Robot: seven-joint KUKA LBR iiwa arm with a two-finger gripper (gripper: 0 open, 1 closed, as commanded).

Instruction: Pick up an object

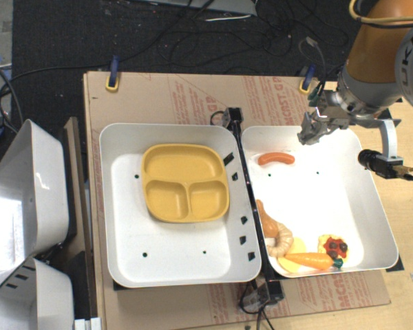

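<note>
1. Sausage (276, 159) lies in the far part of the right bin (372, 205), its long axis running left to right, nearly level, with both ends curving slightly toward the near side.
2. My gripper (310, 133) hangs over the bin's far rim, just right of the sausage and apart from it; I cannot tell how it is set.
3. Near the front left corner of the same bin lie a carrot (310, 259), pointing left to right, a pale shrimp-like piece (281, 236), and a small yellow item with red and green (334, 245).
4. A yellow divided plate (186, 182) sits in the left bin (124, 253).
</note>
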